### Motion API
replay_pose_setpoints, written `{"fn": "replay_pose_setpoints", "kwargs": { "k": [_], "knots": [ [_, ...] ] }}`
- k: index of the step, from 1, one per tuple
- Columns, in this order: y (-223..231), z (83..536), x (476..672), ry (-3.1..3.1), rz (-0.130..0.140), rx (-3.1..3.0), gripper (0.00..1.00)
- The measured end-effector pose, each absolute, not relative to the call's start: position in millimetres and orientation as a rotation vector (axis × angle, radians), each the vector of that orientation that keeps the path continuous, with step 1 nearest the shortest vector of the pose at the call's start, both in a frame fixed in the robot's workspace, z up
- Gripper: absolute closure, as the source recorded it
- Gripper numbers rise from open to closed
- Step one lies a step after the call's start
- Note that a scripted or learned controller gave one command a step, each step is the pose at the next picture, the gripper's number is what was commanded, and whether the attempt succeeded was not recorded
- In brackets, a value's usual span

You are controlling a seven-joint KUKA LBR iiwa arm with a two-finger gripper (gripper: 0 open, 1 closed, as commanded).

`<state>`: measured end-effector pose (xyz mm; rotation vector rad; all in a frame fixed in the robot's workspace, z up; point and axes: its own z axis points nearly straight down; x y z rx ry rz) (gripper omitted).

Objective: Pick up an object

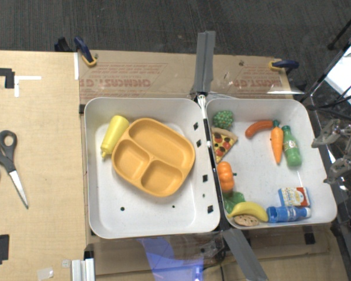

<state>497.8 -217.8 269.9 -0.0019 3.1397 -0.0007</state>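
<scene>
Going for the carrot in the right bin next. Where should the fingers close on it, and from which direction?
Grip the carrot across its thick upper part, just below the green top, coming straight down from above. It lies flat and lengthwise up the view, tapering toward its lower tip, so the wide end probably gives the best purchase. The green bottle lies close on its right and the hot dog near its top, so finger room looks tight.

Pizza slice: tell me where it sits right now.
The pizza slice lies in the right bin, against its left wall, just below the broccoli and above the small orange pumpkin.

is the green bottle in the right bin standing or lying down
Lying down: the green bottle rests lengthwise on the right bin floor beside the carrot.
</scene>
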Motion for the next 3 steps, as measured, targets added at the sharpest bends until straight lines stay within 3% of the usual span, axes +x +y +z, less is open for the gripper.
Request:
{"fn": "replay_pose_setpoints", "kwargs": {
  "k": [1, 2, 3],
  "knots": [
    [-198, 154, 513.2, 3.127, -0.001, 0.28, 0.0],
    [-218, 98, 545.2, 3.09, -0.001, 0.477, 0.0],
    [-211, 94, 599.3, 3.092, -0.001, 0.52, 0.0]
  ]
}}
